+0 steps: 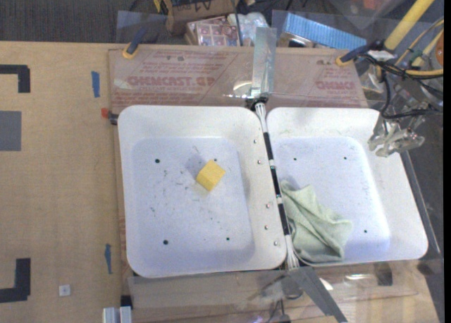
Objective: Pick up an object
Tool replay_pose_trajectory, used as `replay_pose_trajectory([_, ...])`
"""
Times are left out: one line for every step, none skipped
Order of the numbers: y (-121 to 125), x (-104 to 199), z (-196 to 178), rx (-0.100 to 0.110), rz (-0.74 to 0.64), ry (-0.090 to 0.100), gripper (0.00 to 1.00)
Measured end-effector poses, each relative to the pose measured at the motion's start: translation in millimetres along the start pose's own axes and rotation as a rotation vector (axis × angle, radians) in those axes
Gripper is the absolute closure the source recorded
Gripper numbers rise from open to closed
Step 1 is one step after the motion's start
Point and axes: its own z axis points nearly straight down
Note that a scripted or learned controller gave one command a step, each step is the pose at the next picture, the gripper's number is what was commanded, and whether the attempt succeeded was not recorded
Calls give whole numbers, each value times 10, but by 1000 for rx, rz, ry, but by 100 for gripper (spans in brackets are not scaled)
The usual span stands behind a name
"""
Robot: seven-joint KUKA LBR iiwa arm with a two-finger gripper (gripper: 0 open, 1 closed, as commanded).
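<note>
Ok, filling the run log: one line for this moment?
tool: over right bin's far right edge | block: left bin | cloth: right bin | nothing picked yet

Open room round yellow block (210, 175); cloth (315, 221) far.

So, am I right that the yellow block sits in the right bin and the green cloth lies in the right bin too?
Not quite: the camera view shows the yellow block in the left bin. The green cloth does lie in the right bin.
</note>
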Motion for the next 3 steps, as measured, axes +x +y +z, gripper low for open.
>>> replay_pose_trajectory([-242, 256, -128, -1, -407, 0, 100])
replay_pose_trajectory([-523, 312, -1460, -2, -802, 0, 100])
replay_pose_trajectory([-614, 211, -805, -10, -1087, 0, 100])
